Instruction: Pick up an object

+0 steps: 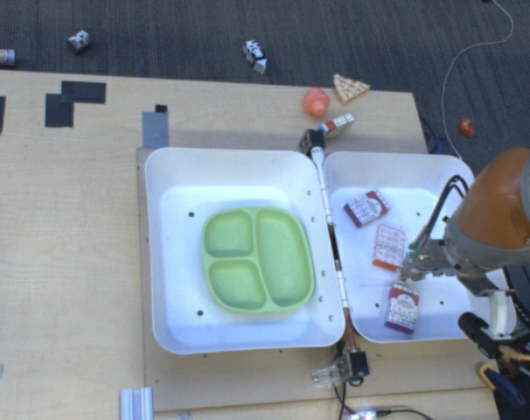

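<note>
One fixed camera above the bench [64,234], slanted downward — both white bins [160,234] in frame, moderate distance

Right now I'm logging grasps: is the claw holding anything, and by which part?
Cannot be told: the claw sits low among the small packets.

Arm enters from 3 o'clock, reaching toward 9 o'clock. Orange band [501,204] sits at top of the wrist section, grey housing [488,256] just below it toward 6 o'clock. A black cable loops along the 9 o'clock side of the band. Gripper [414,269] points down-left from the grey housing, toward 8 o'clock. Jaws' state can't be made out from this angle.
</note>
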Action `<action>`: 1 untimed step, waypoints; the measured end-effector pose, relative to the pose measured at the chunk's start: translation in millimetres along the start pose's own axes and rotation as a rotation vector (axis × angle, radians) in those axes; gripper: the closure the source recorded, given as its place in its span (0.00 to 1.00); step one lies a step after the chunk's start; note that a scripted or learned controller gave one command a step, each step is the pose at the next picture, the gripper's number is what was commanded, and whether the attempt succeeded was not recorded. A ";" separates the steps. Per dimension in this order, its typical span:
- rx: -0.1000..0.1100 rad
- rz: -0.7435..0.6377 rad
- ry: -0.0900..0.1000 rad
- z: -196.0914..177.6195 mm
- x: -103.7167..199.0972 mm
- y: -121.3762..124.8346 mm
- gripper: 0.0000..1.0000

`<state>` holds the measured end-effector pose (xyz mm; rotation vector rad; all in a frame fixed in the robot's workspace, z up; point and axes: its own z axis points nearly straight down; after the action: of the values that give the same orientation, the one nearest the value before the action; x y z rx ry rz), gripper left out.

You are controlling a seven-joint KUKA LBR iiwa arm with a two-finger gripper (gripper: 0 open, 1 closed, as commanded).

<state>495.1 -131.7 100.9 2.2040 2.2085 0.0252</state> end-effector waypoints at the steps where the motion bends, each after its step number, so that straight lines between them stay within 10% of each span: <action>1: 0.001 0.000 0.000 0.1 0.0 -0.2 0.00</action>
<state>494.9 -131.6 100.7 2.2039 2.2093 0.0246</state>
